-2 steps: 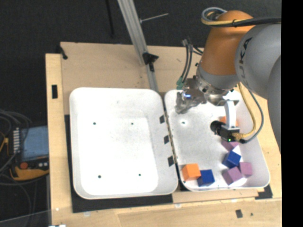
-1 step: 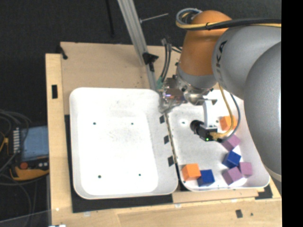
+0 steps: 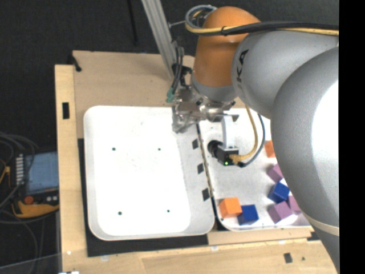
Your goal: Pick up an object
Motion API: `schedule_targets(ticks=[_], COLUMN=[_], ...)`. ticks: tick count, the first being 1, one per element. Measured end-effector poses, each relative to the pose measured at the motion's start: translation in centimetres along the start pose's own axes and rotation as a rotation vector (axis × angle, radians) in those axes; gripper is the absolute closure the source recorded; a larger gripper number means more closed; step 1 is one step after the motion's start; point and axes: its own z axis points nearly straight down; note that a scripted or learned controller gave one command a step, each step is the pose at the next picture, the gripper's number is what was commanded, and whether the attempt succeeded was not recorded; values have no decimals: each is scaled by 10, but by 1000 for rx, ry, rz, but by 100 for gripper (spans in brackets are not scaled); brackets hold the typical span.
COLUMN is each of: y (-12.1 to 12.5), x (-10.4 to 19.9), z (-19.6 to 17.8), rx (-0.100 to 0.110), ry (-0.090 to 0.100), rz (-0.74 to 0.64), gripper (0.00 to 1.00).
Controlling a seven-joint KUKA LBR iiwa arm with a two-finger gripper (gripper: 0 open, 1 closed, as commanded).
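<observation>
Several small blocks lie in the right bin [image 3: 242, 187]. An orange block [image 3: 230, 206] and a blue block [image 3: 248, 214] sit together near its front edge. To their right are a purple block [image 3: 279, 211], another blue block [image 3: 279, 192] and a second purple one [image 3: 275, 172], partly hidden by the arm. A bit of orange [image 3: 269, 149] shows at the arm's edge. My gripper [image 3: 181, 119] hangs below the orange band [image 3: 219, 50], over the back right corner of the left bin [image 3: 137, 170], well away from the blocks. I see nothing in it.
The bulky grey arm covers most of the right bin's back and right side. A divider strip with black marks [image 3: 202, 167] runs between the bins. A metal rail [image 3: 159, 27] slants in behind the gripper. Cables and a device [image 3: 37, 178] lie off the bench at the left.
</observation>
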Motion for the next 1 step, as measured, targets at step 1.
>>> schedule_targets(ticks=[1], y=[0], x=[-3], z=[0], rx=[1], ry=[-2], rz=[3], gripper=[0])
